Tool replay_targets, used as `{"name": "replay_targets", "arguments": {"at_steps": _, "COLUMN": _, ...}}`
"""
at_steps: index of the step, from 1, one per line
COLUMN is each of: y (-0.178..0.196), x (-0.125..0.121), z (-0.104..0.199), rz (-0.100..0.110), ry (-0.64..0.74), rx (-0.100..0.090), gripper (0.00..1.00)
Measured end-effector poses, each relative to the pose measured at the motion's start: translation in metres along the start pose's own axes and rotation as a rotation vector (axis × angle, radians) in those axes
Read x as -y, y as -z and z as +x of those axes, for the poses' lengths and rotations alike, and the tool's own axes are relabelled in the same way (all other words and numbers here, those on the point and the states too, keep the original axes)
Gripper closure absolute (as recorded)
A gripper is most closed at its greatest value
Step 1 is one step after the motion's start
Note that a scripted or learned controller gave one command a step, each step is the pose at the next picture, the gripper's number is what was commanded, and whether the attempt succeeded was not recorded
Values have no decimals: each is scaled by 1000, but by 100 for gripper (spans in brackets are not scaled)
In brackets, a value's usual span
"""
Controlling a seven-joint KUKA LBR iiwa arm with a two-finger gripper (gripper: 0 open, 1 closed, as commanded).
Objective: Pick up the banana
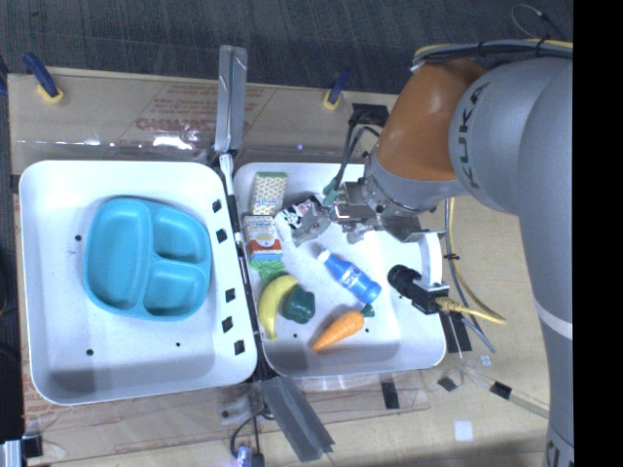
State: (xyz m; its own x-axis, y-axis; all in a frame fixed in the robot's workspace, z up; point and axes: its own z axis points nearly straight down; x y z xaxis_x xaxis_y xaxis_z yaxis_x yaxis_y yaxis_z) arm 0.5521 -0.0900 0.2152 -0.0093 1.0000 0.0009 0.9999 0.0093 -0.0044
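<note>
The banana [274, 303] lies in the right bin [419, 343], by its left wall toward the near end, touching a dark green toy [299, 305]. A carrot [340, 329] sits just right of that, a blue bottle [348, 274] beyond it. The gripper [313, 214] hangs over the bin's far part; how wide it stands cannot be told. The left bin [49, 358] holds a blue tray [148, 257].

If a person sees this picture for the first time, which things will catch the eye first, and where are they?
The big grey arm with its orange band reaches in from the right over the right bin. In the left bin lies a bright blue divided plate. In the right bin, the yellow banana lies near the left wall, beside a dark green item, with an orange carrot and a blue bottle close by.
</note>
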Motion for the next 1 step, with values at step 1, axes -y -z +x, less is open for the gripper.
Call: {"name": "replay_targets", "arguments": {"at_steps": 1, "y": -25, "x": -3, "z": 70, "rz": 1, "ry": -42, "rx": 1, "gripper": 0}}
